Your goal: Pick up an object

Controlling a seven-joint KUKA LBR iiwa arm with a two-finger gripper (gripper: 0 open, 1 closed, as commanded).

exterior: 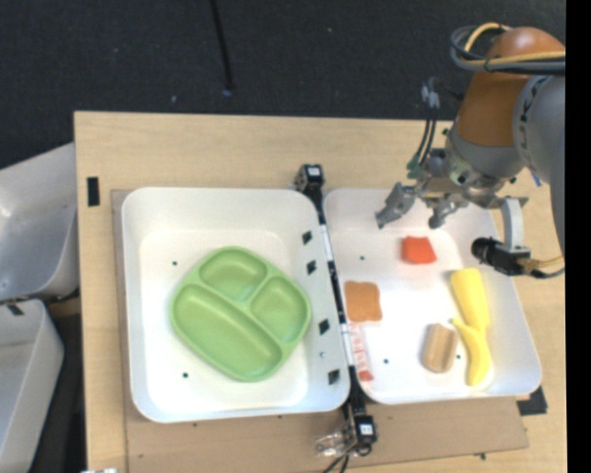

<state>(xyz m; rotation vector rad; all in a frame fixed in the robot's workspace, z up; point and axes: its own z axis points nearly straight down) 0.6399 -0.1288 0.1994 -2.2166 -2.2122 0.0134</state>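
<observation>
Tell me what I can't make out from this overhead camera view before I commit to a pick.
- Two-finger gripper: fingers look spread, but nothing tells how high they hang above the right white bin.
- Flat orange-brown square: too blurred to tell what it is.
- Tan cylinder and yellow banana-shaped toy: touching or apart, unclear.
- Grey arm: cut off at the right.

The arm point(502, 97) reaches in from the right, its gripper point(419, 212) pointing down, fingers spread, holding nothing.
</observation>
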